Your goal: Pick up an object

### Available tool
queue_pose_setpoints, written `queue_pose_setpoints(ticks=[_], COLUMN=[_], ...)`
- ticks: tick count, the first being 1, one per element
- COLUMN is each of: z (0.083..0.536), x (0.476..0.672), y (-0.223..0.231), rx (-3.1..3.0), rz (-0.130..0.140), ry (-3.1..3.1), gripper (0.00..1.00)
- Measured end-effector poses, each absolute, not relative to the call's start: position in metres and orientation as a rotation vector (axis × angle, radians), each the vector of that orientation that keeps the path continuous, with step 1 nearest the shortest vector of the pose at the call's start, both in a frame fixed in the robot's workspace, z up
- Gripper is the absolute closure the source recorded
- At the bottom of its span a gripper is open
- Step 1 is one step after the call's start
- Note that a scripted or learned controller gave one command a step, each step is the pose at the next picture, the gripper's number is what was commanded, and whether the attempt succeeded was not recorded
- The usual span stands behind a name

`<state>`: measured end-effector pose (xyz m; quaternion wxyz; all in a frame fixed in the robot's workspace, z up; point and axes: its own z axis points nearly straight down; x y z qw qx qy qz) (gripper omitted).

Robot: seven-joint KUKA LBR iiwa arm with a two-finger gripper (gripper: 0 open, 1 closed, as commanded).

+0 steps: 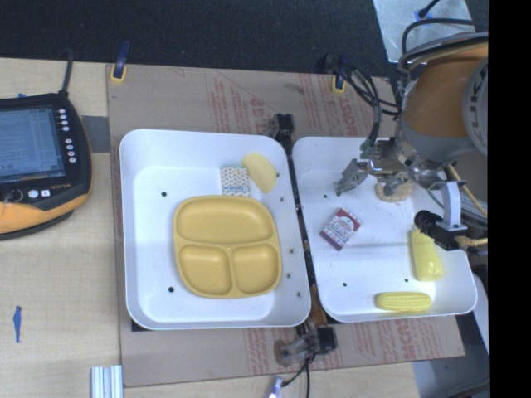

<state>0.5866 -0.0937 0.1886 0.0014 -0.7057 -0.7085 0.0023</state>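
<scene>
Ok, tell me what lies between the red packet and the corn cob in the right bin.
Nothing: in the camera view, the stretch from the red packet down to the corn cob is bare white floor of the right bin.

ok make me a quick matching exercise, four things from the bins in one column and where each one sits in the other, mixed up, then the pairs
Things:
1. divided yellow plate
2. red packet
3. yellow corn cob
4. patterned packet

Places:
A. near the front edge of the right bin
B. middle of the left bin
C. left bin, just behind the plate
D. right bin, towards its left side, in front of the gripper

Pairs: 1-B, 2-D, 3-A, 4-C
</scene>
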Motion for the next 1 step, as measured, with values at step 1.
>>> queue_pose_setpoints(ticks=[1], z=[0.0952], x=[0.5565], y=[-0.1044], rx=[-2.219], rz=[-0.003], ry=[-2.228], gripper=[0.00])
